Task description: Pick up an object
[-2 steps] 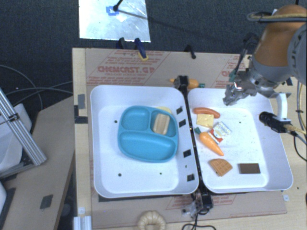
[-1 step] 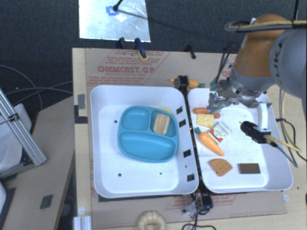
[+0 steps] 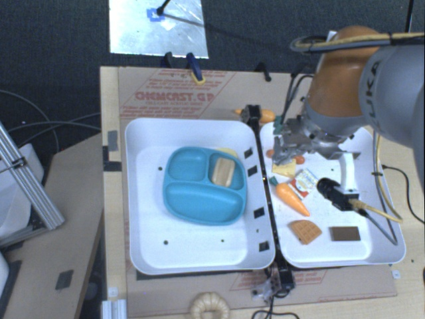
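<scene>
End effector (image 3: 285, 153) low; cardboard (image 3: 174, 96) reads "CHEMCAST GP".

- Pale wooden desk (image 3: 73, 178) w/ brown printed cardboard sheet (image 3: 174, 97) under both bins.
- Left shallow white plastic bin (image 3: 149, 244): blue sectioned plastic plate (image 3: 192, 201) in middle, tan block (image 3: 222, 172) lying in its upper-right compartment.
- Black strip w/ clips (image 3: 263, 191) runs between the bins.
- Shiny silver square sheet (image 3: 158, 17) on dark floor beyond desk; small blue patch near its centre.
- Blue-and-yellow clamp (image 3: 194, 68) at cardboard's far edge.
- Aluminium frame rail (image 3: 23, 185) at far left.
- Beige coiled ring (image 3: 211, 305) at desk's near edge.
</scene>
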`<control>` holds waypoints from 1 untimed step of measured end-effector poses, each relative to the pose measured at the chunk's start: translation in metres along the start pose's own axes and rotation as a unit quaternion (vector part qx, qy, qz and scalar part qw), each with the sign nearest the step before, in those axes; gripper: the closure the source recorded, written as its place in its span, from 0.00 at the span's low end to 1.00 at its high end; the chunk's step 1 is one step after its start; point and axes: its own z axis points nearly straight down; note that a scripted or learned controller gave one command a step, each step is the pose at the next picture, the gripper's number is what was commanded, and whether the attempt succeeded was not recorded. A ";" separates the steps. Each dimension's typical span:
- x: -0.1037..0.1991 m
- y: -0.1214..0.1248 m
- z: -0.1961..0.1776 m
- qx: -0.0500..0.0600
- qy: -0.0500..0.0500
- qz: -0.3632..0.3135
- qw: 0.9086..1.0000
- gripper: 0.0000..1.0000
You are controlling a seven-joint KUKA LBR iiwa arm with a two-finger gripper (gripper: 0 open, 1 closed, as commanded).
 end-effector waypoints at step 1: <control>0.053 -0.022 0.013 0.001 0.000 0.000 1.000 1.00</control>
